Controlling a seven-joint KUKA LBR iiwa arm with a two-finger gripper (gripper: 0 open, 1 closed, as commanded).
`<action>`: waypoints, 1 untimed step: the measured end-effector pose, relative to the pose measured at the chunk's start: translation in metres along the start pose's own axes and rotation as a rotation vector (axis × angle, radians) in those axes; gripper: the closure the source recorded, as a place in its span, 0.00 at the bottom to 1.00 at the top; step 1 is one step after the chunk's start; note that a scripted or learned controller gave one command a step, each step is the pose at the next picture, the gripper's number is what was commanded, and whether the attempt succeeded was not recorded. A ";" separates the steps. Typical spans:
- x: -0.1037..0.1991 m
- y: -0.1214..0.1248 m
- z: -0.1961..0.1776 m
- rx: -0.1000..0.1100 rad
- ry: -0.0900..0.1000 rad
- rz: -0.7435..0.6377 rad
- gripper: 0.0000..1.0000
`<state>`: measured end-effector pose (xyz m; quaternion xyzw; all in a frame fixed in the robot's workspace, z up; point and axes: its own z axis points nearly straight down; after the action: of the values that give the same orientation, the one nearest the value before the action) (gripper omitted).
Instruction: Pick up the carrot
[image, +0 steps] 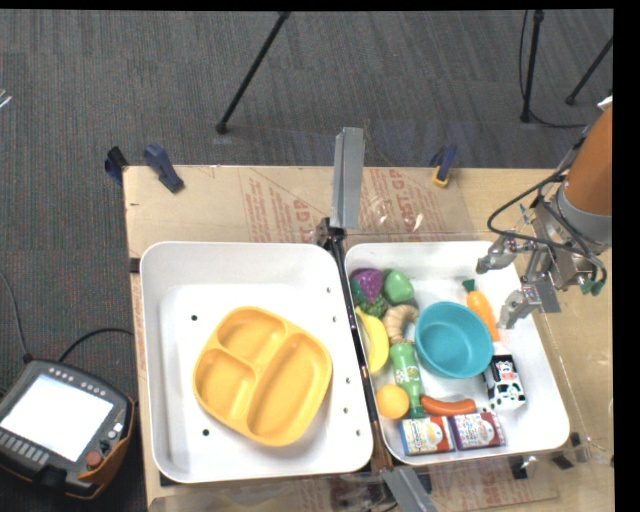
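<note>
We see the small orange plastic carrot (481, 306) with its green top lying in the right-hand shallow white bin (437, 255), touching the upper right rim of the round teal plastic bowl (453, 339), which we take as our landmark. The grey two-finger gripper (509, 287) hangs just to the right of the carrot, above and to the right of the bowl, and its fingers (493, 258) stand spread apart with nothing between them; the carrot lies free, close beside the lower finger.

To the left of the bowl we find a purple toy bunch of grapes (367, 285), a green toy pepper (398, 287), a yellow toy banana (375, 340) and a green toy bottle (405, 368). Below the bowl lie a red toy sausage (447, 406), a round yellow-orange toy fruit (392, 401) and two small printed food packets (450, 432). At the bowl's lower right stands a small black-and-white milk carton (505, 382).

Well to the left of the bowl, in the left-hand shallow white bin (170, 290), rests a yellow plastic divided plate (262, 374). Both bins sit on the brown cardboard-covered surface (250, 200).
</note>
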<state>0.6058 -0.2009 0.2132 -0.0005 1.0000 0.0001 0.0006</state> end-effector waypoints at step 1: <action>-0.033 0.000 0.071 0.001 -0.006 -0.041 0.00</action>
<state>0.6390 -0.2008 0.1426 -0.0211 0.9998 -0.0003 0.0035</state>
